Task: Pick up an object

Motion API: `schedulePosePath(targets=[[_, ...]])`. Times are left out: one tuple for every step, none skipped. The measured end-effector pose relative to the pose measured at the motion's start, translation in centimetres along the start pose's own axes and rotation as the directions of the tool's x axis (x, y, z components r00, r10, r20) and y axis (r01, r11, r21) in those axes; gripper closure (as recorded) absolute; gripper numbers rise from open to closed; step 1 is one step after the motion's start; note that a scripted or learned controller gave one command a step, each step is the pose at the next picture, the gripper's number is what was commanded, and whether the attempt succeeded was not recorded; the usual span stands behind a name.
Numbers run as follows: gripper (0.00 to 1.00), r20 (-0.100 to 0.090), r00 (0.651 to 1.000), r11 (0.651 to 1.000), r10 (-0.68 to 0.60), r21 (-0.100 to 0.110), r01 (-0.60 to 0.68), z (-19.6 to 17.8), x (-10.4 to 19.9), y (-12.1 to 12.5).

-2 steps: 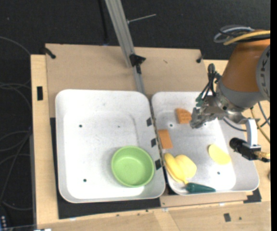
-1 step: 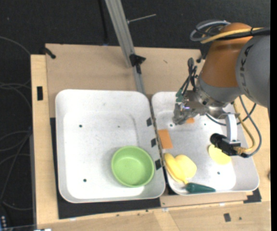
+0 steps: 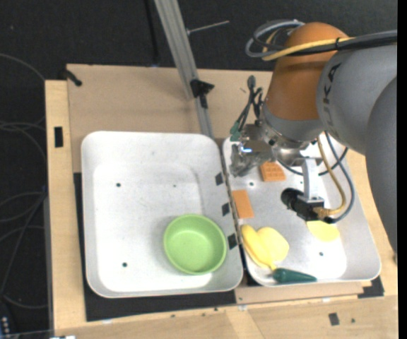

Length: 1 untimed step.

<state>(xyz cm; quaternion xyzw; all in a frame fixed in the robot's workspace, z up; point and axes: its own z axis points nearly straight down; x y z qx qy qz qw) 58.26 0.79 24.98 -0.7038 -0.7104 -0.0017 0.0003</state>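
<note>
- The arm [image 3: 362,83] reaches in from the right, and its orange band [image 3: 299,76] sits over the far part of the right bin [image 3: 352,260].
- The gripper [image 3: 239,159] hangs low at the far left corner of the right bin, close to the wall shared with the left bin [image 3: 140,189].
- From this angle I cannot tell whether the gripper is wide or narrow, and nothing can be seen held in it.
- A small orange piece [image 3: 272,171] lies on the bin floor just to the right of the gripper. Whether they touch is unclear.
- An orange block [image 3: 242,204] lies nearer the camera, against the left wall of the same bin.
- A yellow lump [image 3: 266,244] rests in the near left part of the right bin, just beside the orange block.
- A dark green object [image 3: 293,276] lies along the near edge, right by the yellow lump.
- A flat yellow piece [image 3: 323,230] sits further right, apart from the others.
- A green bowl [image 3: 195,243] stands upright in the near right corner of the left bin.
</note>
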Motion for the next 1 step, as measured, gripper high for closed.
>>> schedulePosePath(targets=[[1.00, 0.003, 1.000, 1.000, 0.002, 0.001, -0.002, 1.36, 4.95, 2.19]])
